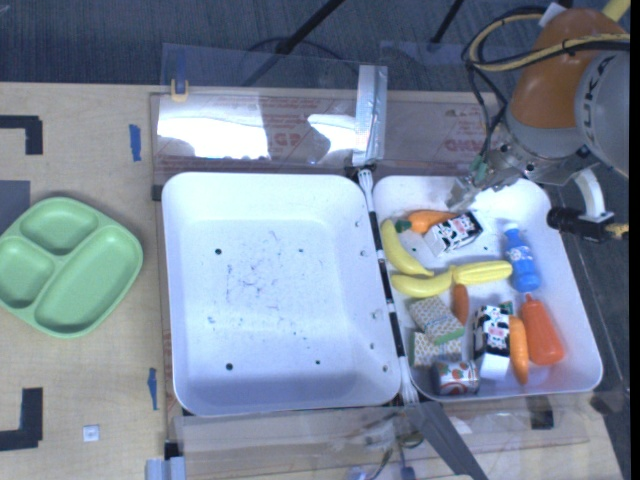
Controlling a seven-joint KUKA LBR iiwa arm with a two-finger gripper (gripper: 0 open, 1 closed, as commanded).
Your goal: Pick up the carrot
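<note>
The carrot (pixel 428 219), orange with a green stub at its left end, lies near the back of the right bin (pixel 585 363). It rests between a banana (pixel 396 251) and a cow-patterned carton (pixel 456 232). My gripper (pixel 468 192) hangs over the bin's back edge, just up and right of the carrot and close above the carton. It is small and partly blurred here. The grey arm with its orange band (pixel 553 88) reaches in from the upper right.
The right bin is crowded: a second banana (pixel 420 284), a yellow piece (pixel 482 271), a blue bottle (pixel 519 258), an orange-red bottle (pixel 542 332), slim orange pieces (pixel 519 346), another carton (pixel 492 328). The left bin (pixel 270 288) adjoins it. A green divided plate (pixel 65 264) sits far left.
</note>
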